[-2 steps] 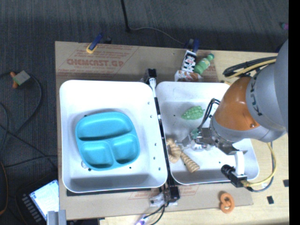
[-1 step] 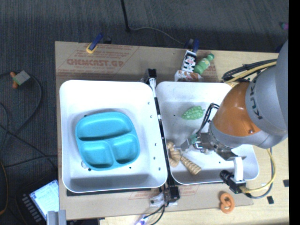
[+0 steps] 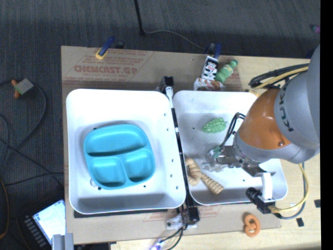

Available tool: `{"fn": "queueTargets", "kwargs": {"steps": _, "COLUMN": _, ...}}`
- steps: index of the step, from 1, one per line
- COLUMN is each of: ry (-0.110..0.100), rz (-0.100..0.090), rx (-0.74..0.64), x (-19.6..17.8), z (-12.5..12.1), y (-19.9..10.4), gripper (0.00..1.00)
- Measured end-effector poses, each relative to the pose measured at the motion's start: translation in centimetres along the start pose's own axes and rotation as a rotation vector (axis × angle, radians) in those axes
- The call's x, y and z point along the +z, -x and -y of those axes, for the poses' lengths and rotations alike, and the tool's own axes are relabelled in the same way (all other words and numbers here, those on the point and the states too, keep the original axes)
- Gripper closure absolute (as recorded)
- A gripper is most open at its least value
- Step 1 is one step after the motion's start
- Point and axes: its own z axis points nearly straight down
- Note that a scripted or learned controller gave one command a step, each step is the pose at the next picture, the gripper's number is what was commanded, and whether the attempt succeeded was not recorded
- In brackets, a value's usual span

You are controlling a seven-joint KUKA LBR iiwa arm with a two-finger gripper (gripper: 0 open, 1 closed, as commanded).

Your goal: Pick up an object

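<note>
A brown worktop (image 3: 130, 72) over dark carpet is seen, with two white bins side by side. A blue divided tray (image 3: 119, 155) is laid in the left bin (image 3: 78, 113). In the right bin (image 3: 270, 189), a green object (image 3: 214, 124) sits upper centre and two tan cones (image 3: 203, 177) lower left. The pincer (image 3: 217, 155) is lowered between them, near the cones; whether it is clenched or released cannot be told.
</note>
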Motion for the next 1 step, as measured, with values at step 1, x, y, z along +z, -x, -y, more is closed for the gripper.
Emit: {"fn": "queueTargets", "kwargs": {"steps": 1, "ry": -0.006, "rz": -0.004, "rx": -0.002, "x": 1.14, "z": -8.41, "y": 6.08, "gripper": 1.0}}
